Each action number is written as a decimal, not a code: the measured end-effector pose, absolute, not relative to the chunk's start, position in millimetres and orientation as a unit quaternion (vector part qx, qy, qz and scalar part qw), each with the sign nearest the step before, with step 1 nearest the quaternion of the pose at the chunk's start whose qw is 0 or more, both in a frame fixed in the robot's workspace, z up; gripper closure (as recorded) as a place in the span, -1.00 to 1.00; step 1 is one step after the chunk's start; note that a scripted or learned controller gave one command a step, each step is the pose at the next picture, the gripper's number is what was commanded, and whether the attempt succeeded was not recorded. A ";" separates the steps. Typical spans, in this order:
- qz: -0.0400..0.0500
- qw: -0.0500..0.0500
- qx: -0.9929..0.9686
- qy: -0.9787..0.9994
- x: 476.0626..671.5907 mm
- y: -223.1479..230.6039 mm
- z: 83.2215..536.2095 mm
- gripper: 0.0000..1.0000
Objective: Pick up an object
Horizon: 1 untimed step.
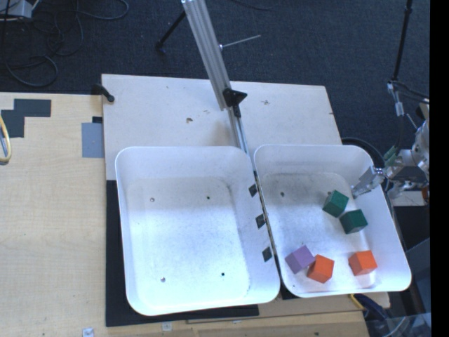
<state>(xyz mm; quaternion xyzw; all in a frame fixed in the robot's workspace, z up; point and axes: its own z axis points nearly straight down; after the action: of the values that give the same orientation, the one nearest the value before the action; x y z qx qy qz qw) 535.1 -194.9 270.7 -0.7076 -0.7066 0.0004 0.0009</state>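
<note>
One fixed camera looks down on the desk (pixel 175 104) at a slant from above its near side, far enough back to take in both white bins. The left bin (pixel 133 188) and right bin (pixel 393 258) sit low in the frame, side by side. Dark floor (pixel 316 34) with cables fills the top, beyond the desk's far edge.

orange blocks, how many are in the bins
2, both in the right shallow white bin near its front edge: one small orange cube touching the small purple cube, the other small orange cube further right. None looks hidden.
</note>
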 end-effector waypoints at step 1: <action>0.000 0.002 -0.707 -0.708 500.9 -175.8 296.7 -1.00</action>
<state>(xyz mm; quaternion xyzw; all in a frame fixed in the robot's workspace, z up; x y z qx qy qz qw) 500.9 -175.8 296.7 -0.7065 -0.7077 -0.0001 0.0016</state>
